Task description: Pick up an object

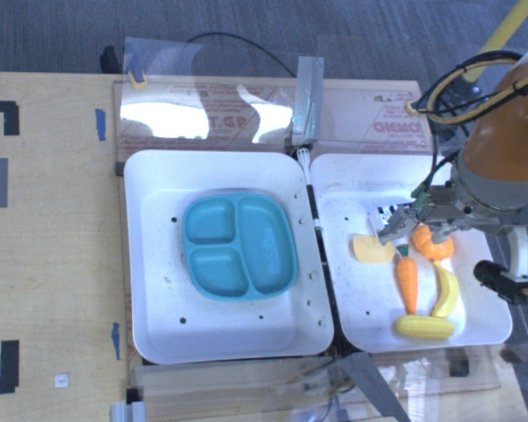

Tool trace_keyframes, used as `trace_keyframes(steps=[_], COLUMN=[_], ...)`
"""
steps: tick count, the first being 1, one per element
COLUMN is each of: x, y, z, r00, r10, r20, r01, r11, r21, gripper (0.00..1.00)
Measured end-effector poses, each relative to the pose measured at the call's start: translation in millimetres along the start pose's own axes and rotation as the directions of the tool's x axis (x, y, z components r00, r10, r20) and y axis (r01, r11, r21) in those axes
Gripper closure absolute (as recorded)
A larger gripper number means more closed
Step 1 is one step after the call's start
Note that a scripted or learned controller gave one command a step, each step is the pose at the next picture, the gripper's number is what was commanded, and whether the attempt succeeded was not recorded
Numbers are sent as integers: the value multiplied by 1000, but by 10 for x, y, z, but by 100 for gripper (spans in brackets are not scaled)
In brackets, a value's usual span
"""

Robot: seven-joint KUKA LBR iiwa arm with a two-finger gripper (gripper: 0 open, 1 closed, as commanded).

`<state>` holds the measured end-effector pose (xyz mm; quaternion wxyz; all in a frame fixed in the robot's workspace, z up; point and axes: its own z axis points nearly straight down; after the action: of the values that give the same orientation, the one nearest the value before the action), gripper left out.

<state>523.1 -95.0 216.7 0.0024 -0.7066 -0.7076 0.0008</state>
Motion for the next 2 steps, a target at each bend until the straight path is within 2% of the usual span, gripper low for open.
trace_keyframes(steps=[1, 2], x=[-618, -620], y=[-388, -373], z=[1295, 1187], r00=[990, 990], r10=[139, 140], r20=[2, 4], r01=[-139, -140], r11=[990, 990], r21=[-9, -16], gripper=[0, 100])
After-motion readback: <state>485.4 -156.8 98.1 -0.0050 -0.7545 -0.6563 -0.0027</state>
